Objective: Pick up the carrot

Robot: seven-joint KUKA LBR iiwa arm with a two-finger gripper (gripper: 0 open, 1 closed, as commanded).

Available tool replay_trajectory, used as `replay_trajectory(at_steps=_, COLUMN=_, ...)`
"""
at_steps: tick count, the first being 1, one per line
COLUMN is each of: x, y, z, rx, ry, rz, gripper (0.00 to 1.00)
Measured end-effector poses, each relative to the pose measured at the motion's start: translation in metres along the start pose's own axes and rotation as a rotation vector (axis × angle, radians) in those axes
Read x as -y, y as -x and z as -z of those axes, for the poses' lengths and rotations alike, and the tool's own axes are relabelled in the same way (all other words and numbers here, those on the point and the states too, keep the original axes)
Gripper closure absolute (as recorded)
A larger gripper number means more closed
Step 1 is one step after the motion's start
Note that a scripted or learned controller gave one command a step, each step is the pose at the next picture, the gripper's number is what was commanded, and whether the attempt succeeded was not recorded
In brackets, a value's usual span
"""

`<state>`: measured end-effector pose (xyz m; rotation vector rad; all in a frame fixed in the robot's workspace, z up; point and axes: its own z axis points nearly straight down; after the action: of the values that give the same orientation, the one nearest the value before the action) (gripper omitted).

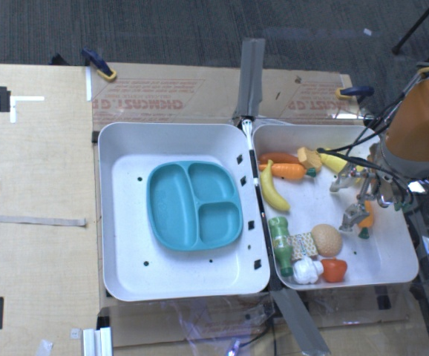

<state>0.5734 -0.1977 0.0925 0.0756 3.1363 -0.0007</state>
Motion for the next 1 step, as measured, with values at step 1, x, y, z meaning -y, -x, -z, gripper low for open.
replay_trajectory(at_steps=1, x=0.0179, y=-0.0335, z=0.0012, rx=0.001, ry=0.0, rz=-0.09, gripper=0.0)
